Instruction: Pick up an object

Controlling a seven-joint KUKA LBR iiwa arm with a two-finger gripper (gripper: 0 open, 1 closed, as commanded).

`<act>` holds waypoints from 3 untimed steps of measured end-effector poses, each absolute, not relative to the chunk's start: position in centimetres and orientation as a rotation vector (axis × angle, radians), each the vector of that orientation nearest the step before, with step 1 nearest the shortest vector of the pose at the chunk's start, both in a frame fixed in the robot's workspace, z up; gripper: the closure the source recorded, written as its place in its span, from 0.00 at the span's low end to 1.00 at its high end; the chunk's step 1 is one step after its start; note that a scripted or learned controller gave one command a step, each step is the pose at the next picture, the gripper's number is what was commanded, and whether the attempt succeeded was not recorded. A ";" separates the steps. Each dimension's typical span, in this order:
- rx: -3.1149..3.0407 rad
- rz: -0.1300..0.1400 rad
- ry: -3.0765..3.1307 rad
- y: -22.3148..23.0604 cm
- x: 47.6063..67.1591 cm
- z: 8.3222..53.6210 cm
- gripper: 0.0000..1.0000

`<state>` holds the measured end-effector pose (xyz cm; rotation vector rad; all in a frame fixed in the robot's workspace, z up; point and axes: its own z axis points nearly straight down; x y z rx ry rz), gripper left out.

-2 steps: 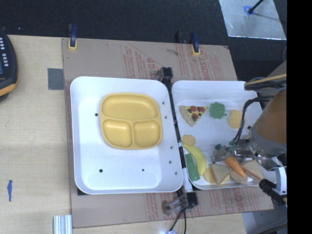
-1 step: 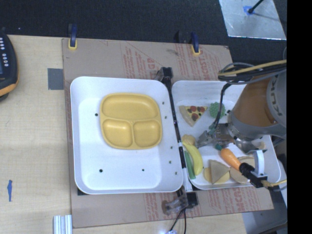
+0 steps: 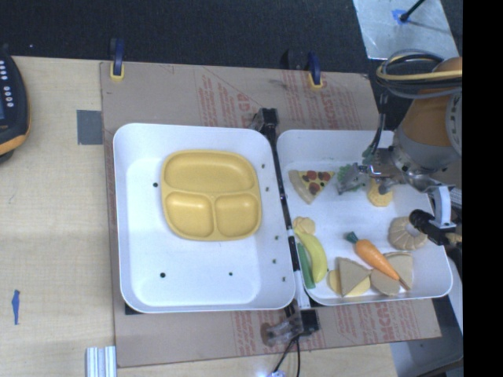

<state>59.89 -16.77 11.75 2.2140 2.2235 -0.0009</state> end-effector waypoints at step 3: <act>2.226 -0.011 2.229 -19.3 55.1 9.6 1.00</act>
